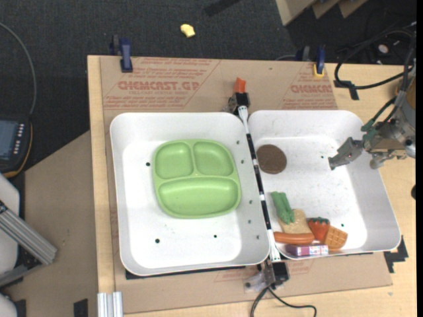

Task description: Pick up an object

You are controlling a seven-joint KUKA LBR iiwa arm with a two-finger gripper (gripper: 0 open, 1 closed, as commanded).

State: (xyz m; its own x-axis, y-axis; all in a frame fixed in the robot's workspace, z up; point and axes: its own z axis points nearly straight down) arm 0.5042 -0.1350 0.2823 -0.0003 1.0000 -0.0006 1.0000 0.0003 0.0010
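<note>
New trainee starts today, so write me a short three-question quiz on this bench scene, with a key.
1. True or false: the green plate lies in the left bin.
2. Which thing in the right bin lies apart from the food pile? A) brown disc B) blue cup C) red ball
3. Fill in: the gripper hangs over the ____ bin.

Key:
1. True. The plate has three compartments, all bare.
2. A. The brown disc sits near the divider, up-view from the pile, which is crowded into the bin's near left corner.
3. Right. It is over the bin's far right part, with nothing seen between its fingers.
</note>
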